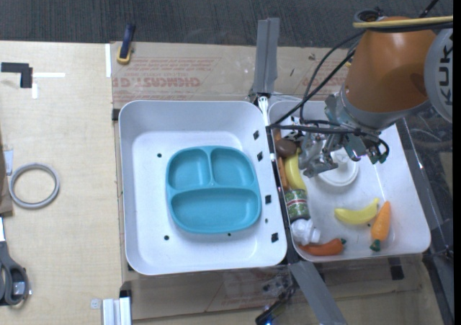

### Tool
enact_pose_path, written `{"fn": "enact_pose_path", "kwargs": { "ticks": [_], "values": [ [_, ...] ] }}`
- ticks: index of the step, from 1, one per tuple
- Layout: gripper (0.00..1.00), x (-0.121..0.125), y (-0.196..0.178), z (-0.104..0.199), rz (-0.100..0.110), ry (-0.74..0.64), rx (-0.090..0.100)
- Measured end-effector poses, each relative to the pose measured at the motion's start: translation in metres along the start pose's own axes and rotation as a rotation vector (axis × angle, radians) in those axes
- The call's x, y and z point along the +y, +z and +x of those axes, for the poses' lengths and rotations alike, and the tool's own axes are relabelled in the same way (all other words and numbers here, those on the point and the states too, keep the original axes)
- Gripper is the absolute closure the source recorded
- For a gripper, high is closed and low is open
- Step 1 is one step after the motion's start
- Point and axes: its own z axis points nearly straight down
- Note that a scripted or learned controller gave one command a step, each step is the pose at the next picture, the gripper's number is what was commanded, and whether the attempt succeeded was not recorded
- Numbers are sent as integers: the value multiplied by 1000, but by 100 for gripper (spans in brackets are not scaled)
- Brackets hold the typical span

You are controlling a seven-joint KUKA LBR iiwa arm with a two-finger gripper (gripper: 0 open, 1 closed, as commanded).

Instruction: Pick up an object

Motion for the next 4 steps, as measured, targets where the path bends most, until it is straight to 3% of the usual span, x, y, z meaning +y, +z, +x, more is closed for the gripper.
{"fn": "enact_pose_path", "kwargs": {
  "ticks": [1, 2, 3, 4],
  "values": [
    [100, -144, -9, 6, 2, 88, 0],
    [100, -121, 96, 35, -1, 169, 4],
    [100, -171, -24, 34, 3, 325, 0],
    [100, -140, 70, 31, -1, 0, 2]
  ]
}}
